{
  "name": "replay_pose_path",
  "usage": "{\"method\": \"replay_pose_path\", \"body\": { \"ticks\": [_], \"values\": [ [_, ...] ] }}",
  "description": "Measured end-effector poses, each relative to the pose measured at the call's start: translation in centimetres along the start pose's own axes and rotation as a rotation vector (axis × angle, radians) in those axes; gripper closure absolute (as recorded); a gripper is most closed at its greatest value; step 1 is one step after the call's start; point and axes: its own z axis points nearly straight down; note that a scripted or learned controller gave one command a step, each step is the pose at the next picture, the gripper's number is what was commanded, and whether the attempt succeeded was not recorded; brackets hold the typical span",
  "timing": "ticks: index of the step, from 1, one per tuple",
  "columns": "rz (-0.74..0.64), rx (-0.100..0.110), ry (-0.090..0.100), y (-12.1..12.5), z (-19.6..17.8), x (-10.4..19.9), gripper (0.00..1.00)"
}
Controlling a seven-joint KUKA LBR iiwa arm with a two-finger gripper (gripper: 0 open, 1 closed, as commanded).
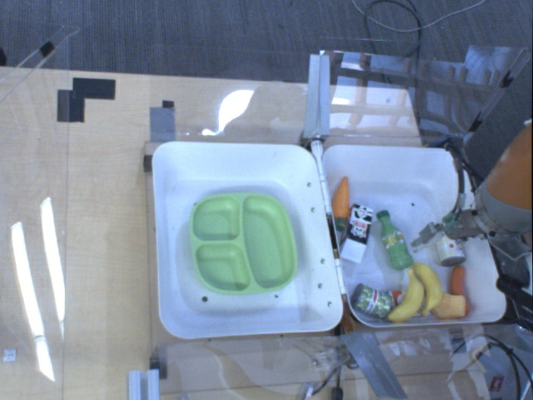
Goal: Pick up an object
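No writing can be read on any label. The gripper (pixel 444 232) hangs low at the right bin's (pixel 416 167) right side; whether it is parted or clenched I cannot tell. A small can (pixel 450 252) lies just below it, a green bottle (pixel 394 240) to its left, bananas (pixel 420 290) lower left.

Green divided plate (pixel 244 242) in left bin (pixel 171 307); toy foods in right bin (pixel 416 169).

My bench (pixel 92 248) of pale wood, black square markers (pixel 82 97) near its far left corner, grey carpet (pixel 183 11) beyond it, a thin looping cable (pixel 391 7) on that carpet, clear plastic panels (pixel 400 90) behind my bins
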Motion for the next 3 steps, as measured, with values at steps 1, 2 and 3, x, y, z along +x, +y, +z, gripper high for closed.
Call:
{"method": "replay_pose_path", "body": {
  "ticks": [1, 2, 3],
  "values": [
    [-0.111, 0.016, 0.011, 2.4, 3.2, -1.1, 0.0],
    [0.119, 0.02, 0.013, 9.3, 3.5, -1.8, 0.0],
    [0.215, 0.022, 0.01, 12.9, 3.6, 1.1, 0.0]
  ]
}}
